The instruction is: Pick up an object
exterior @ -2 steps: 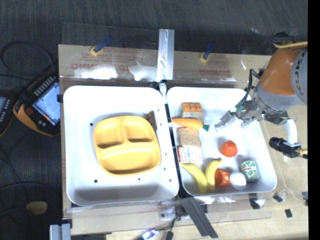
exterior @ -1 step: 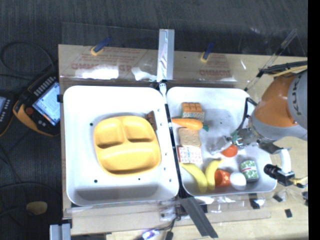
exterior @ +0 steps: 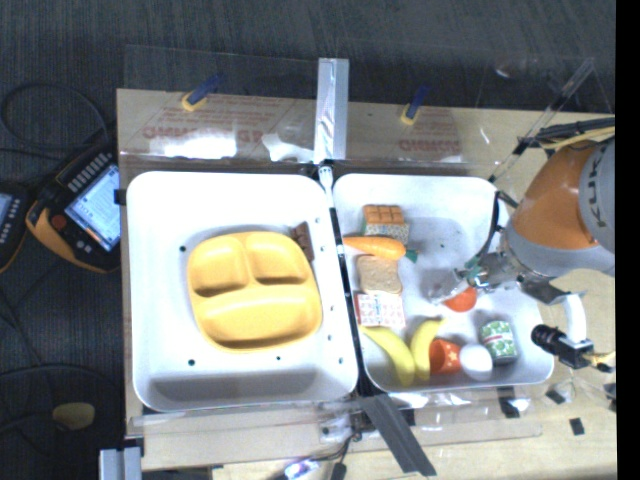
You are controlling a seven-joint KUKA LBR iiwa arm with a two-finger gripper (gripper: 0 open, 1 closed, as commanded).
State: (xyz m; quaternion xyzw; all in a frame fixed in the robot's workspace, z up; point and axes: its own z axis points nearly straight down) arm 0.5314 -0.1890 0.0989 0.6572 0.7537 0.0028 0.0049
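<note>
The right bin (exterior: 440,193) holds several toy foods. A checkered waffle block (exterior: 385,218) lies over an orange carrot (exterior: 373,247), with a bread slice (exterior: 380,273) and a speckled packet (exterior: 380,310) below. Two bananas (exterior: 396,354) lie at the front beside a red piece (exterior: 445,356), a white egg (exterior: 477,361) and a green can (exterior: 498,338). My gripper (exterior: 478,274) hangs low over the bin's right side, just above and right of a small red-orange piece (exterior: 460,300). Whether it touches that piece is unclear.
The left bin (exterior: 160,268) holds a yellow divided plate (exterior: 255,288) with a small brown item (exterior: 302,236) at its upper right corner. The bins' shared wall (exterior: 340,278) runs between them. A handheld pendant (exterior: 85,213) and cables lie left of the bench.
</note>
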